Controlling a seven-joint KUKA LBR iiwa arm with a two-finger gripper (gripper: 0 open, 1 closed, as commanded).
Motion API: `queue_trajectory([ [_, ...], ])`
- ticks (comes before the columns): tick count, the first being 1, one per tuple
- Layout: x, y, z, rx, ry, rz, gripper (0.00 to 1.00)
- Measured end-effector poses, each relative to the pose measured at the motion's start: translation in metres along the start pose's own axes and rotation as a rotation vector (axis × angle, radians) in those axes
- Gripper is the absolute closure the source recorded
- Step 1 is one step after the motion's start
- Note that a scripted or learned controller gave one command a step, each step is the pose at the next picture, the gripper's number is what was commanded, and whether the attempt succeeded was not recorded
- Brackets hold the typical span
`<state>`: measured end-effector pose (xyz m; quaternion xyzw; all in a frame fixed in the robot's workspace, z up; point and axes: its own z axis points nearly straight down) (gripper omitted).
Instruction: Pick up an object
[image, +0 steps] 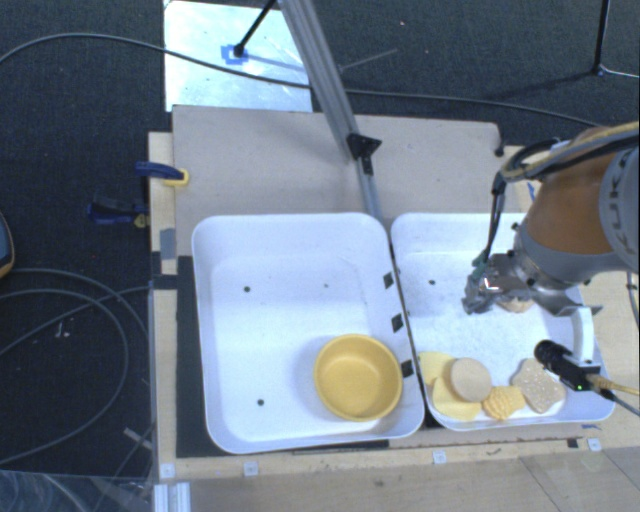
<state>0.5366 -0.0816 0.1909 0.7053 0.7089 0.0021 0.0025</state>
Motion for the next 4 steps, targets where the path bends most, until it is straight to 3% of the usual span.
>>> queue_trajectory([
  [1, -0.004, 0.0, -0.063, -0.003, -0.001, 0.0, 1.0],
  [3, 0.098, -0.006, -0.039, 0.006, 0.003, -0.005, 1.0],
  [4, 0.146, -0.009, -0.048, 0.004, 0.003, -0.006, 1.0],
])
